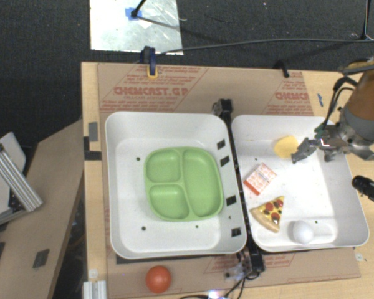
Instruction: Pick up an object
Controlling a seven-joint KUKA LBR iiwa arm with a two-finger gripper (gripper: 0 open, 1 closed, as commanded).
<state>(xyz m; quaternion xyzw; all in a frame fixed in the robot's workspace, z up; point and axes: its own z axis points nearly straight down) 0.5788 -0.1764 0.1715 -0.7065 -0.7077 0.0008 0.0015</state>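
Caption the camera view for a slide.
KUKA arm's gripper hovers beside a yellow object in the right bin; green tray sits in the left bin.

Even, bright overhead light washes the two white bins [237, 185] nearly to glare, with only faint shadows. The foil sheet [136, 17] at 12 o'clock gleams; focus is slightly soft throughout.

In the right white bin [346, 226], bare floor lies between the yellow lemon-shaped piece [286, 145], red-and-white packet [260, 178], pizza slice [269, 213] and white egg [302, 232].
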